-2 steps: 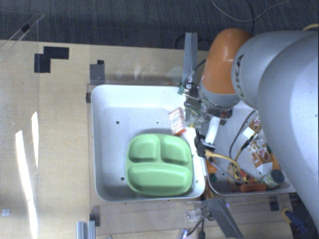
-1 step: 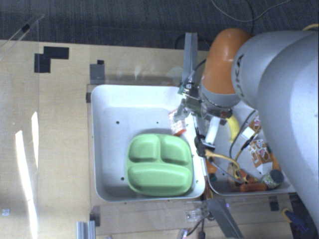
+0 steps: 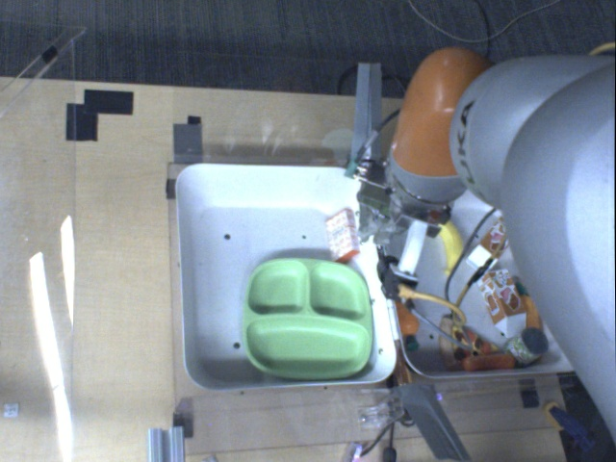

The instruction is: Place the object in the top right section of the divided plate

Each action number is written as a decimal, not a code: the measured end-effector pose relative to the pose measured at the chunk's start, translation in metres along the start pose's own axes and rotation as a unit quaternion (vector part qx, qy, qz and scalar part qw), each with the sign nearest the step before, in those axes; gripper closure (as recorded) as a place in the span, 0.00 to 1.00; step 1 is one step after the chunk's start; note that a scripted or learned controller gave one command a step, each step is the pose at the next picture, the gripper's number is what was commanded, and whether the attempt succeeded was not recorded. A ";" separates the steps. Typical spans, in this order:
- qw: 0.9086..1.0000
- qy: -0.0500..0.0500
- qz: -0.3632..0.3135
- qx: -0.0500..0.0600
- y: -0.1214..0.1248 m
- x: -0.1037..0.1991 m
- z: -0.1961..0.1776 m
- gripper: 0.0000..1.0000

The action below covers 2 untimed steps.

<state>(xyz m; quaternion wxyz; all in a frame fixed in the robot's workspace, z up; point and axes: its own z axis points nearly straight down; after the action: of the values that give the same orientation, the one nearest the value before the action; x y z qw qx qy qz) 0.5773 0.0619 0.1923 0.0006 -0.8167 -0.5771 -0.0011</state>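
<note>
The arm (image 3: 539,152) reaches over the seam between the 2 bins, wrist low above the left bin (image 3: 207,258). The plate (image 3: 308,318) lies flat there, all 3 sections bare. The claw (image 3: 369,221) hangs beside a small packet (image 3: 341,234), just off the plate's top right section; grasping or released, I cannot tell.

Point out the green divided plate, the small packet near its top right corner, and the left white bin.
green divided plate (image 3: 310,340): camera view, on the large lower section.
small packet (image 3: 341,235): camera view, on its printed face.
left white bin (image 3: 252,212): camera view, on bare floor above the plate.
</note>
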 end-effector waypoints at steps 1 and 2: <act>1.000 0.001 -0.001 0.000 0.001 0.001 -0.009 1.00; 1.000 0.002 -0.002 0.000 0.003 0.001 -0.018 1.00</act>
<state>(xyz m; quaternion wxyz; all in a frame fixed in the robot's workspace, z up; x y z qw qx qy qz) 0.5804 0.0621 0.2107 0.0015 -0.8154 -0.5788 -0.0024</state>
